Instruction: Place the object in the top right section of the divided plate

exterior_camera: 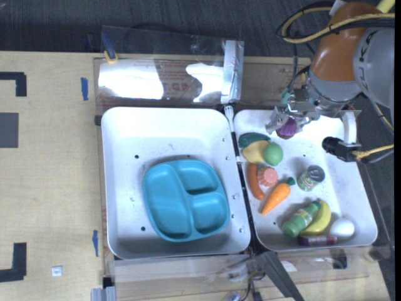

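The claw (289, 121) pinched a purple object (287, 128) above the right bin (366, 199); the blue divided plate (185, 199) sat in the left bin (125, 143).

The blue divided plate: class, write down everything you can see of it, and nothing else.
The divided plate is sky blue, smooth and matte, plastic by the look of it. It is a rounded rectangle with a raised rim and low ridges that split it into three sections: one long section on its left and two smaller ones on its right. It lies flat, right side up and slightly turned, on the floor of the left bin, toward the bin's near side. Nothing lies in its sections, and it touches only the bin floor.
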Controlling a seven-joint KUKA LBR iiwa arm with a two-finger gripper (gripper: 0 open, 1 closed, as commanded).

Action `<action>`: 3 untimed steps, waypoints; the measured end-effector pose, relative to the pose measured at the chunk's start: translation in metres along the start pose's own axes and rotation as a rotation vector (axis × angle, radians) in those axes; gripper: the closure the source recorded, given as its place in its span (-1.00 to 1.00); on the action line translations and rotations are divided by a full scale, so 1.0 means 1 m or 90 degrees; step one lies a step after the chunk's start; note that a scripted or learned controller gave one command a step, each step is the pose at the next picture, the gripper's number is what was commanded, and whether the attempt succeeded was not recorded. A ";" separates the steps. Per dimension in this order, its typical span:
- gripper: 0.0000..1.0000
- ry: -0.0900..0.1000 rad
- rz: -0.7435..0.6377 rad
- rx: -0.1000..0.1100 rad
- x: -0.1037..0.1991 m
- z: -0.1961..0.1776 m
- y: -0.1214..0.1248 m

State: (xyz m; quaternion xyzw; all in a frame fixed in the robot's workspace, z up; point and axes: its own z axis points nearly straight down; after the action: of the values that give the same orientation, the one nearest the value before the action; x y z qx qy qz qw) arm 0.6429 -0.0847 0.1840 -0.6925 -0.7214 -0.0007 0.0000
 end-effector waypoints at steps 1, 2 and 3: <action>1.00 0.000 0.033 0.003 0.011 0.000 -0.088; 1.00 -0.002 0.007 -0.002 -0.011 0.065 -0.125; 1.00 -0.001 -0.035 -0.001 -0.037 0.030 -0.133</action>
State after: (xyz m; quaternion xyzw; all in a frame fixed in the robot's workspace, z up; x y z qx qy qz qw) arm 0.5119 -0.1271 0.1536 -0.6726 -0.7400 -0.0004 -0.0012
